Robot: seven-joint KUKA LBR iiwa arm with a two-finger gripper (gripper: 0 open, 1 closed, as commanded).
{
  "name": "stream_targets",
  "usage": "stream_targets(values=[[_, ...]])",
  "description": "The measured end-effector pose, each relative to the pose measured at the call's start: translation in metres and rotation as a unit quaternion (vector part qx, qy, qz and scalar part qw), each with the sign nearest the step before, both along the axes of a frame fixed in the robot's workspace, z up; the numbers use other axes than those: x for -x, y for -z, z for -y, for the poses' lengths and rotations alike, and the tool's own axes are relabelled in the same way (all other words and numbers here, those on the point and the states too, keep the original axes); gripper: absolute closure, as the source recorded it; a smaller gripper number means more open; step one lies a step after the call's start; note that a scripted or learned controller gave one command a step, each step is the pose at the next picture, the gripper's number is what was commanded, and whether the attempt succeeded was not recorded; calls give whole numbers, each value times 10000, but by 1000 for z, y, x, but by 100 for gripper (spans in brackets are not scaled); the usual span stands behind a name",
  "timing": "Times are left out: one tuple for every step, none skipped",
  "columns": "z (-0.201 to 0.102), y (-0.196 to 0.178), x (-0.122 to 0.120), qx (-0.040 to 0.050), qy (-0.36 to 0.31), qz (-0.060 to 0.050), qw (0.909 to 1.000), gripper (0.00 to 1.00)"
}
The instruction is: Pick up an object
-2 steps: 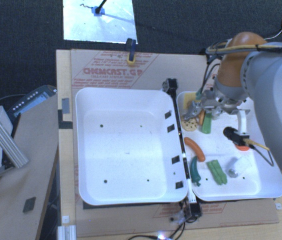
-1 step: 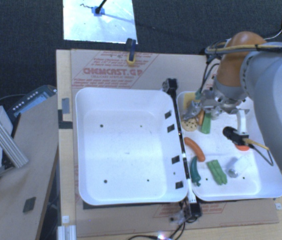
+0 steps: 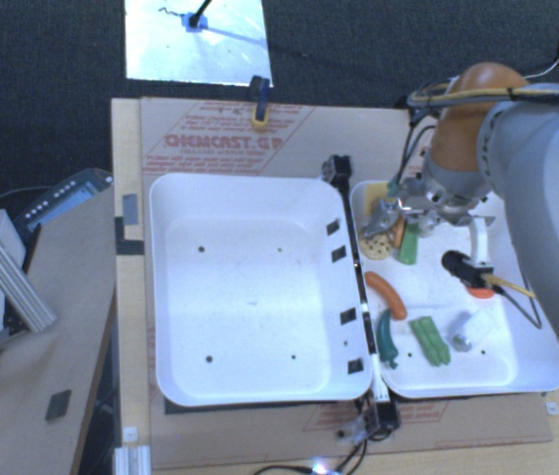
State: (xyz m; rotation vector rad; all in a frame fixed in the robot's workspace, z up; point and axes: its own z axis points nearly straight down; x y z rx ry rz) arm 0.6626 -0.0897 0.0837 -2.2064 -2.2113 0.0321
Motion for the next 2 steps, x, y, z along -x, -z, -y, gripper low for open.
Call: stream_targets(values=[[-1,-12,-1,-5,-14,17,10000,100],[-51,-106,9,-17,-30,171,9998,100]])
